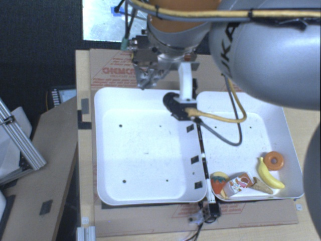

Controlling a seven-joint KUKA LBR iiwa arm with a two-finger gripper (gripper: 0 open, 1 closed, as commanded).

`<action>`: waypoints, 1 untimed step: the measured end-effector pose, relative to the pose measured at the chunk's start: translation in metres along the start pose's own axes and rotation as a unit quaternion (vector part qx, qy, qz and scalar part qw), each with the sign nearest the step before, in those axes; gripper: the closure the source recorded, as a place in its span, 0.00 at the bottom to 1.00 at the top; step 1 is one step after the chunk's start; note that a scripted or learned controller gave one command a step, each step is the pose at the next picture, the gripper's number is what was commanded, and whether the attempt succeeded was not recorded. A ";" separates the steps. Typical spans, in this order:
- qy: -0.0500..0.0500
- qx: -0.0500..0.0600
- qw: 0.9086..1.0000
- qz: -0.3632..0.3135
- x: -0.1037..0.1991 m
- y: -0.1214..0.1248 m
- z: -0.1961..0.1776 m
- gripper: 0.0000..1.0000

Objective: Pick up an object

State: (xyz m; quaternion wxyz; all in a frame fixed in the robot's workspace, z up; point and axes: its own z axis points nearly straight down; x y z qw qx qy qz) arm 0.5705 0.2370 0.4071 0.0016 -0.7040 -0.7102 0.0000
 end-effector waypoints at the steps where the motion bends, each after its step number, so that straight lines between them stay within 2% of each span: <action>1: 0.001 -0.002 1.000 0.001 -0.001 -0.066 -0.047 1.00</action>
